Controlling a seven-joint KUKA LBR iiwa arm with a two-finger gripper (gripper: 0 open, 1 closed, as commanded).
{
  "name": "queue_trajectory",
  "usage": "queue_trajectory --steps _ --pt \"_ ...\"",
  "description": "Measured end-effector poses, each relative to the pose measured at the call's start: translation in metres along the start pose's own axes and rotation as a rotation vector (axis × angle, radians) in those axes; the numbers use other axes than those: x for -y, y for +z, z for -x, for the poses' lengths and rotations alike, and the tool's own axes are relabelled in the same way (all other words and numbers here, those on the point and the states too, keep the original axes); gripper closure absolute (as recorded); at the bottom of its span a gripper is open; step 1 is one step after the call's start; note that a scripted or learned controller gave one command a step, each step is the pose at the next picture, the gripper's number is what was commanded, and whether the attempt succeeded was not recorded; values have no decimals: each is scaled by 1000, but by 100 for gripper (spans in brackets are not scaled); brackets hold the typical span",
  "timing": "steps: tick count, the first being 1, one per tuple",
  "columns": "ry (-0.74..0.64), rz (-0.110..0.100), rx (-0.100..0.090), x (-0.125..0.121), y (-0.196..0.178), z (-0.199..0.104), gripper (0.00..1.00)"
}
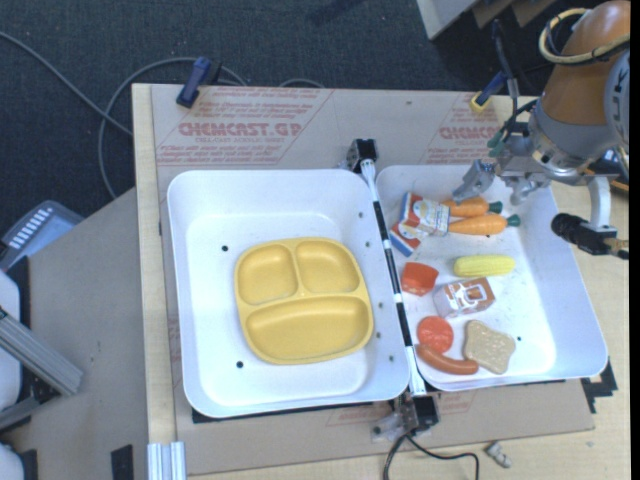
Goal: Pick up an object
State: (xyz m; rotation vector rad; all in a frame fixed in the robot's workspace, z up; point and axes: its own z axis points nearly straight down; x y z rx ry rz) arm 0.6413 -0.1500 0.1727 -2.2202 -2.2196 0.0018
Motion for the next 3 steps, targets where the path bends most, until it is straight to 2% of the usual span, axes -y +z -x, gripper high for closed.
queue_trajectory --steps 1,2,3 --pt "-1 11 2 -29 82 34 0" --pt "-5 3 -13 -29 78 66 0" --pt "-2 -1 -1 -18 88 3 0"
